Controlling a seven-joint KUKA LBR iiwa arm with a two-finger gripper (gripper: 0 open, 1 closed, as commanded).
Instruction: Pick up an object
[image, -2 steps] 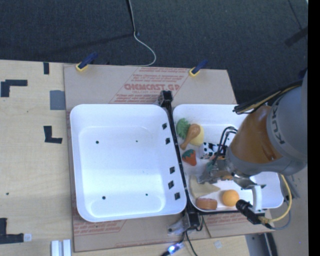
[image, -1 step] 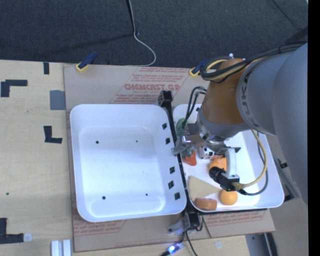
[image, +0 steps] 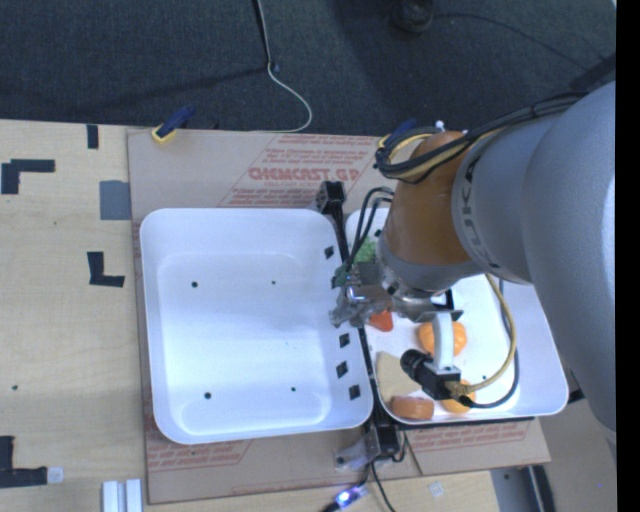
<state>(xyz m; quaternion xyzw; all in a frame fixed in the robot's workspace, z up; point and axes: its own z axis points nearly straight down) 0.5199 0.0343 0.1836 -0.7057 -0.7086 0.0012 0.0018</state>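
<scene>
Looking down, you see the hand (image: 352, 300) low over the right bin (image: 535, 395), near orange objects (image: 443, 338); how it is set, you cannot tell. Nothing shows as lifted, so I judge the picking is not yet done.

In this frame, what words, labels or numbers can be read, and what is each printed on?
"CHEMCAST G.P.", roughly, in red on the brown board under the bins; last letters uncertain.
Smaller red lines around it on that board: too blurred to read.
Red print on the board's bottom edge: also too blurred to read.
Black marks on the bench: shapes, not letters.
</scene>
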